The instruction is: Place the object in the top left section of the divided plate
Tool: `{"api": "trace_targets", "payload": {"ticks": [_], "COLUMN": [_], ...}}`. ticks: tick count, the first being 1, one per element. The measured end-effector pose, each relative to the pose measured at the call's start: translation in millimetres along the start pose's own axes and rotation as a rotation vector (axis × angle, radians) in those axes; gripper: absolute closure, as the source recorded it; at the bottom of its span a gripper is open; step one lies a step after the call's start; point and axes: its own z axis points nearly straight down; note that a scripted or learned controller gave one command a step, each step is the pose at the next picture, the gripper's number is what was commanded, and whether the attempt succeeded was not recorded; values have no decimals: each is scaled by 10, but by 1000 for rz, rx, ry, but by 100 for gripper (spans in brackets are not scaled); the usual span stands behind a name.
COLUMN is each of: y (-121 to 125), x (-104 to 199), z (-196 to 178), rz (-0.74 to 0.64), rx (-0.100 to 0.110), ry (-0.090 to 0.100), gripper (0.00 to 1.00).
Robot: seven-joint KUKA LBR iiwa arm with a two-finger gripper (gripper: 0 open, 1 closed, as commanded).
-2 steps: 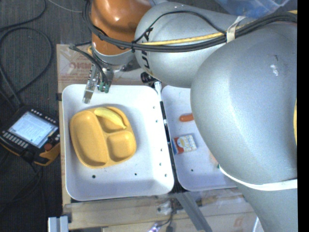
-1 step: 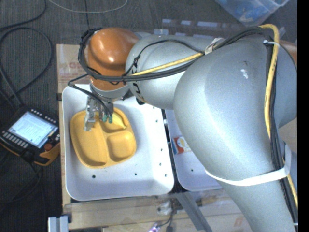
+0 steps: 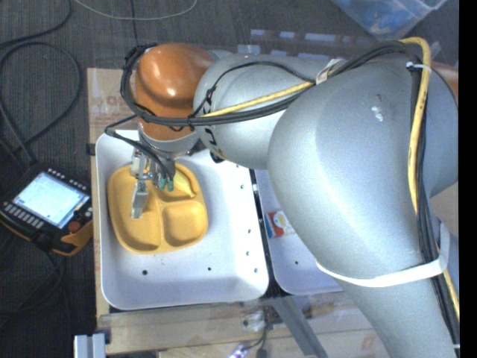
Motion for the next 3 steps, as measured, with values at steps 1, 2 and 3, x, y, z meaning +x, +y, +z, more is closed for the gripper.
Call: {"api": "trace_targets", "payload": {"ticks": [1, 2, 3], "y": [16, 33, 32], "x": [-12, -12, -11], "z": [-104, -201, -199], "rz": [1, 1, 1], "rx": [-5, -10, -9], "ry": [-8, -10, -10], "gripper": [100, 100, 0]}}
